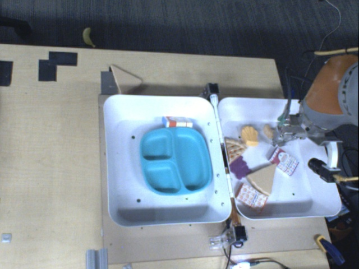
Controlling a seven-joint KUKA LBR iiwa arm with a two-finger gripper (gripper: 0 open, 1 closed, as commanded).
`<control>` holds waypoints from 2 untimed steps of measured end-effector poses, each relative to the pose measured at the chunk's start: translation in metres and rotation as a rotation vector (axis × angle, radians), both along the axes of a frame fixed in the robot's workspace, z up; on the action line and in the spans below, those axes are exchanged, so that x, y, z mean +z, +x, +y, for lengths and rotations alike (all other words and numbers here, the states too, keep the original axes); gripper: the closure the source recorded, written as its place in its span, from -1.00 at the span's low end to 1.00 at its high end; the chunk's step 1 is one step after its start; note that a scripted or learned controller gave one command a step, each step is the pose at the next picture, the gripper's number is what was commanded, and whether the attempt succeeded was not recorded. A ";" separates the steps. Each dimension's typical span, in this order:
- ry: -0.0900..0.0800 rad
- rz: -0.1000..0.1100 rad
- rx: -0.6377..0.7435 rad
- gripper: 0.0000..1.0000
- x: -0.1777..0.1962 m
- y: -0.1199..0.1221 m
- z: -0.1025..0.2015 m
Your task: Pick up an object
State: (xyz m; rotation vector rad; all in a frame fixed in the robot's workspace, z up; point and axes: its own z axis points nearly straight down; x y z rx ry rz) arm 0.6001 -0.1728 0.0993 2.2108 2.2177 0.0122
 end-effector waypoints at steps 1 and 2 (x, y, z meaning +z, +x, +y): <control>0.000 0.000 0.000 -1.00 0.000 0.000 0.000; 0.000 0.005 -0.002 -1.00 -0.012 -0.062 0.023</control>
